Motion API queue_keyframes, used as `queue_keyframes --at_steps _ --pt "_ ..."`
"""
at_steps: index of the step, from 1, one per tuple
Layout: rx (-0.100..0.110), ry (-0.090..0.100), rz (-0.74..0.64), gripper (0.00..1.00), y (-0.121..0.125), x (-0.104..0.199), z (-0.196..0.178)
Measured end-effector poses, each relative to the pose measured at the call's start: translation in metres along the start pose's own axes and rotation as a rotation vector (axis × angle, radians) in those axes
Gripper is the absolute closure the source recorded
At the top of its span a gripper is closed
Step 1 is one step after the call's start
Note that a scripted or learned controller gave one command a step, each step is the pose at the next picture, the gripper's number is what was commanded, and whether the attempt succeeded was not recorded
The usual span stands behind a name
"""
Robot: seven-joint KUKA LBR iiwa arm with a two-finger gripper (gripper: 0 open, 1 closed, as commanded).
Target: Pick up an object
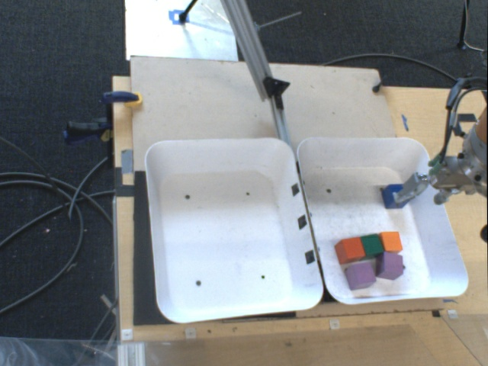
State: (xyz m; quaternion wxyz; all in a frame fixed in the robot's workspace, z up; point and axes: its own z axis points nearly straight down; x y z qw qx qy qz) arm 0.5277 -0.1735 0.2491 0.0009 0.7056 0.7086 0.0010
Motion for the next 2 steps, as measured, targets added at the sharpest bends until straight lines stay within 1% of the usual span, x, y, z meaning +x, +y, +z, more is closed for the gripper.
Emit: queue_keyframes --at_steps 1,2 --pt "0.007 0.000 0.002 0.00 0.026 -0.014 0.128" --pt "-0.001 -0.002 -0.002 0.00 0.078 -0.019 0.160"
